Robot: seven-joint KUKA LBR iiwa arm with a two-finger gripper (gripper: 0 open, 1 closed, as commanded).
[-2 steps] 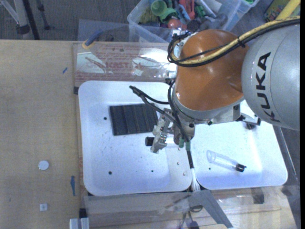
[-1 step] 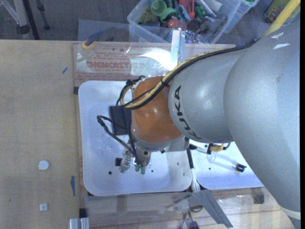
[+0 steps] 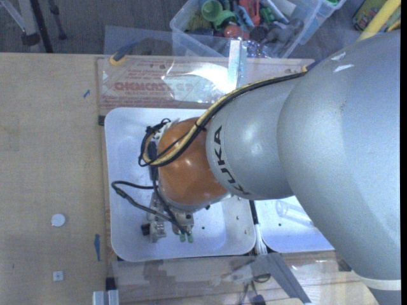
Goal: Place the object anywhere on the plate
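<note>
Pincer [image 3: 170, 230] low over left bin [image 3: 121, 170]; grip seemingly unclear.

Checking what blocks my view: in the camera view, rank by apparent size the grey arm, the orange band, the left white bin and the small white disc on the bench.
1. grey arm, largest, though nearest the camera
2. left white bin
3. orange band
4. small white disc

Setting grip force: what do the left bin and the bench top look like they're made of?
Left bin: probably plastic, smooth white, semi-gloss, with rounded moulded corners. Bench top: looks like wood or plywood, tan and matte with faint grain. The gripper hangs over the bin.
</note>
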